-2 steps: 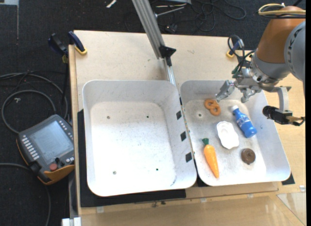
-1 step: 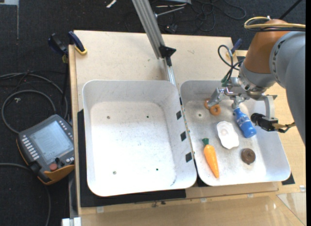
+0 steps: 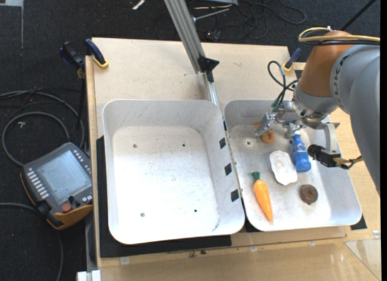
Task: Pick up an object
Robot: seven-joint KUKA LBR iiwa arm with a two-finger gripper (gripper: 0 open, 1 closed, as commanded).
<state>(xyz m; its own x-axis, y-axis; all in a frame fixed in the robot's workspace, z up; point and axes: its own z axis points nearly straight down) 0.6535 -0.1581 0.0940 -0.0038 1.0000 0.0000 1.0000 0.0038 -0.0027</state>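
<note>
Camera view has the hand [image 3: 270,121] low over the right bin [image 3: 338,213], far end, fingers pinching a small orange piece [image 3: 265,133]. Nearer lie a blue bottle [image 3: 300,155], white object [image 3: 282,168], carrot [image 3: 262,197] and brown disc [image 3: 309,194].

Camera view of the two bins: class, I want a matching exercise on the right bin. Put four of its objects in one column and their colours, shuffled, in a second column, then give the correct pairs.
Objects:
1. carrot
2. bottle
3. round disc
4. flat lump beside the bottle

Colours:
A. white
B. orange with a green top
C. dark brown
D. blue

Pairs: 1-B, 2-D, 3-C, 4-A. All four lie in the right bin.
</note>
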